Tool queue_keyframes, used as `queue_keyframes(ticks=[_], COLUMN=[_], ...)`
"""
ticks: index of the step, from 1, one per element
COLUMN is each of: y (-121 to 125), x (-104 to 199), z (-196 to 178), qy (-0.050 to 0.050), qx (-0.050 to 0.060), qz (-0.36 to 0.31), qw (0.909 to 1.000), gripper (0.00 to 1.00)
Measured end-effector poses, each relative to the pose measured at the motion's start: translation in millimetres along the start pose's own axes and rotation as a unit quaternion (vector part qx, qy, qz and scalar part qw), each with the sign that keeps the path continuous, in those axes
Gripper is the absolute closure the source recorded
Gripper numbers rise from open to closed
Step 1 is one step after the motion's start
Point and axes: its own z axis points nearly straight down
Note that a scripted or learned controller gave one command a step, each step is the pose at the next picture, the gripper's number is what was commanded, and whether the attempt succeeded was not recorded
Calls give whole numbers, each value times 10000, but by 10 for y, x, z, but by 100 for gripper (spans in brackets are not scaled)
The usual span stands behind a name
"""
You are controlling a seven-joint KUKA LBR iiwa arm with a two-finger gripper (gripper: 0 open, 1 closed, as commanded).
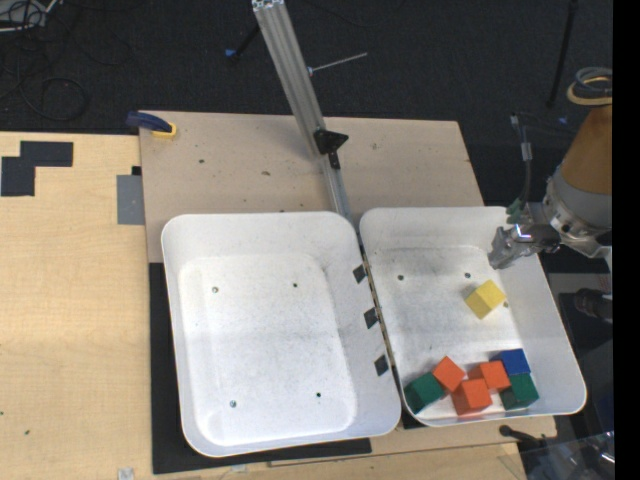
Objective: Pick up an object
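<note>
A yellow block (485, 299) lies alone in the middle right of the right bin (420, 238). Near that bin's front edge sits a cluster of blocks: a green one (425, 391), several orange ones (470, 381), a blue one (515, 362) and a dark green one (520, 394). My gripper (505, 245) hangs at the bin's right rim, up and to the right of the yellow block, apart from it. Nothing shows between its fingers.
The left bin (265, 328) lies beside the right one, with black clips (368, 317) along the shared edge. A slanted aluminium rail (297, 88) rises behind the bins. A blue and yellow clamp (152, 123) rests at the bench's back left.
</note>
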Motion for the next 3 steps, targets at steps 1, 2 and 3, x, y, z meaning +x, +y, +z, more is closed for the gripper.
queue_keyframes(ticks=[1,2,3], y=[3,-4,62], x=[-11,490,1060], z=[-194,-247,-331], qy=[4,18,19], qx=[16,35,26], qz=[-3,-15,-21], qw=[10000,10000,10000], gripper=[100,100,100])
